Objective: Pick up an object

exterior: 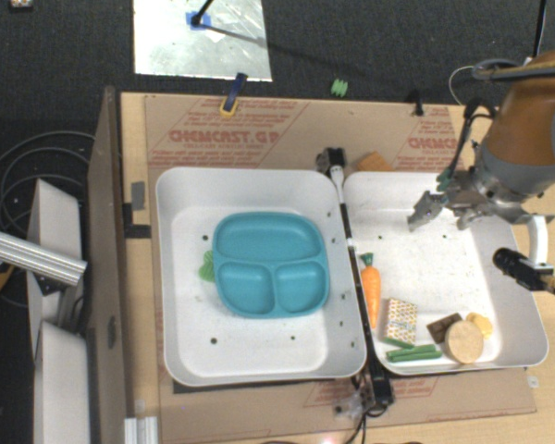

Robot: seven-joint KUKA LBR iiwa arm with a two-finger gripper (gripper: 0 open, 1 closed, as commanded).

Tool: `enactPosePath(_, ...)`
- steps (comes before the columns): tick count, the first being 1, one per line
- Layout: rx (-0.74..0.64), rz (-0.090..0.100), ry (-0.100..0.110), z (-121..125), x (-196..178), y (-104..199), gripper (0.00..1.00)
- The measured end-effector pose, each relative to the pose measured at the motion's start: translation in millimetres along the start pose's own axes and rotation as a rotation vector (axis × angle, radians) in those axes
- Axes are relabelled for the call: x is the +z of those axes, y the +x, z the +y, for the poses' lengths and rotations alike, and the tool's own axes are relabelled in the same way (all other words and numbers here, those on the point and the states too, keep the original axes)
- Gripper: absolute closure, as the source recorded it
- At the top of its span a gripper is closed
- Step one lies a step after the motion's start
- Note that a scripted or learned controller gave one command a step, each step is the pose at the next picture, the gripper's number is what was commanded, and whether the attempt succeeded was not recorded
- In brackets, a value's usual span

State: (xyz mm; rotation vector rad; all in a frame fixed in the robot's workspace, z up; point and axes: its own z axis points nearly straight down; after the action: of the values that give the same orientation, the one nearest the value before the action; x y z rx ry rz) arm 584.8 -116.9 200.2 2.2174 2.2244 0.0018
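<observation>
My gripper point(444, 209) hangs over the back part of the right bin point(402, 188), its two fingers spread apart with nothing between them. Along the bin's left wall lies an orange carrot point(371, 289). In front of it sit a patterned packet point(400, 321), a green bean-like strip point(413, 352), a round tan slice point(463, 341), a brown piece point(441, 326) and a small yellow piece point(481, 323), all near the bin's front. The gripper is well above and behind them.
The left bin point(180, 211) holds a blue divided plate point(270, 263) with a green scrap point(206, 267) at its left edge. A black divider point(350, 248) runs between the bins. A black-and-white fixture point(525, 265) overhangs the right bin's right rim.
</observation>
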Motion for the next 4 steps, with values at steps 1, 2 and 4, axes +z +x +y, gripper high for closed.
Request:
enactPosePath(1,-0.003,0.002,0.005,7,120,28,0.0)
enactPosePath(2,-0.004,-0.003,-0.013,89,59,9,0.0)
enactPosePath(4,0.005,-0.001,0.004,35,116,6,0.0)
